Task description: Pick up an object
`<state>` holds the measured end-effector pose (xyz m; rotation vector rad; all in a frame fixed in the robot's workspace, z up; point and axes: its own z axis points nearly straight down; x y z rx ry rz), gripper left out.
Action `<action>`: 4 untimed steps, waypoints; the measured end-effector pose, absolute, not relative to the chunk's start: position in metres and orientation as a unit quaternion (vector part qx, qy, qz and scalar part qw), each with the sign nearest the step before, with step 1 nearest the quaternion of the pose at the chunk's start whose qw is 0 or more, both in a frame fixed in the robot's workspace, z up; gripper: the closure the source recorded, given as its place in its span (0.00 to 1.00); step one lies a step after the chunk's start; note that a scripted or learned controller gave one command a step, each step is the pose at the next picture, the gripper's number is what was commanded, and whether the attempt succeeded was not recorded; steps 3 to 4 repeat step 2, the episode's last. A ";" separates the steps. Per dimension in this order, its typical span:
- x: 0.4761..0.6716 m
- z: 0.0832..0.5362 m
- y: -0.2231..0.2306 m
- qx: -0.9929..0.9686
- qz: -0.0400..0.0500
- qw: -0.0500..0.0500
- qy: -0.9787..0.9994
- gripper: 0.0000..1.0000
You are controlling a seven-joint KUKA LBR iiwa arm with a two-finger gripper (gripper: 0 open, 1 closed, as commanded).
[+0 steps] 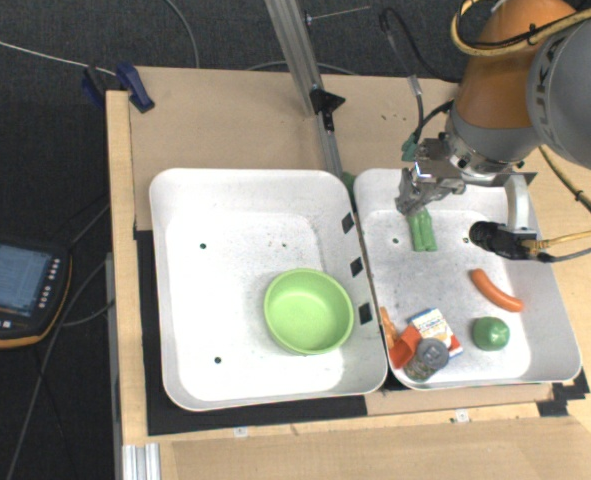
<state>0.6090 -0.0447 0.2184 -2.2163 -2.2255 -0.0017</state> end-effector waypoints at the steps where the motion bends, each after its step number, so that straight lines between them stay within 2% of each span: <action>1: 0.609 0.228 0.017 -0.705 -0.001 0.000 -0.709 1.00; 2: 0.612 0.240 0.065 -0.705 -0.001 0.000 -0.709 1.00; 4: 0.612 0.240 0.065 -0.705 -0.001 0.000 -0.709 1.00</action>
